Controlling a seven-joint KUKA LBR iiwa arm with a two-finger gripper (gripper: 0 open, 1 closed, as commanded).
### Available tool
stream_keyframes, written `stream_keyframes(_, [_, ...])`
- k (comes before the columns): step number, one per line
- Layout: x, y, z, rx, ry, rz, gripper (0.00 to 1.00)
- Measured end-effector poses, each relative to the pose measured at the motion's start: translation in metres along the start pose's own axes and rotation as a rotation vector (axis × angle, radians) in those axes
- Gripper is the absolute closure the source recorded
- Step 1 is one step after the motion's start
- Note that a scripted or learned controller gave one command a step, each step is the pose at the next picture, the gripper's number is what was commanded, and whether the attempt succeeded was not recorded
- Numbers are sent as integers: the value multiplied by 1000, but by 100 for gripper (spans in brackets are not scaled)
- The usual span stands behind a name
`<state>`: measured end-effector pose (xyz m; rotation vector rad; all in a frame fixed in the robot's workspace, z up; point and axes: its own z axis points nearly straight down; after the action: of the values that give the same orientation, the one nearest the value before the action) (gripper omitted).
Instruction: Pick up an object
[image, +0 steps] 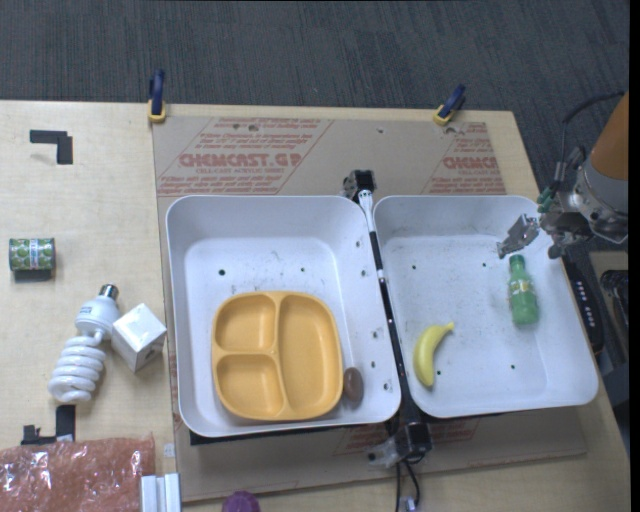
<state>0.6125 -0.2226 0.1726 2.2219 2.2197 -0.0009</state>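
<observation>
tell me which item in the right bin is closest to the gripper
The green plastic bottle, lying just below the gripper; the yellow banana sits farther left and lower.

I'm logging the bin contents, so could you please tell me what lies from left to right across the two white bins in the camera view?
Yellow divided plate → small brown object beside its right edge → banana → green bottle, with the claw just above it.

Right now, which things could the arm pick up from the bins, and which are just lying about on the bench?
In the bins, candidates for the pick:
green bottle, just below the gripper
banana
yellow divided plate
small brown object beside the plate

Lying about, outside the bins:
spiral light bulb
white cube
green can
</observation>
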Motion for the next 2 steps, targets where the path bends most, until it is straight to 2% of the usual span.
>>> stream_keyframes(1, [19,11,80,-1,0,-3,0])
stream_keyframes(2, [18,12,69,-2,-1,-4,100])
